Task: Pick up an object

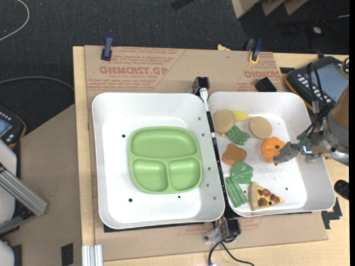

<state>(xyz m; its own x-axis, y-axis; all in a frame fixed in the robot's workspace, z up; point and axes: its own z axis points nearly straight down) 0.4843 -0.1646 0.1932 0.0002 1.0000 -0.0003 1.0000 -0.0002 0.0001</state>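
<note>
Reaching into the right bin (310, 198), gripper (288, 151) with jaws apart beside the orange toy (270, 147): probably light, smooth, rounded, best pinched across its middle.

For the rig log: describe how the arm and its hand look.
At the camera view's right edge, the arm shows as a bulky grey body with thin dark cables running down toward the wrist. The hand is dark grey metal with slim fingers and small teal-green accents on its linkage. No markings are legible.
</note>
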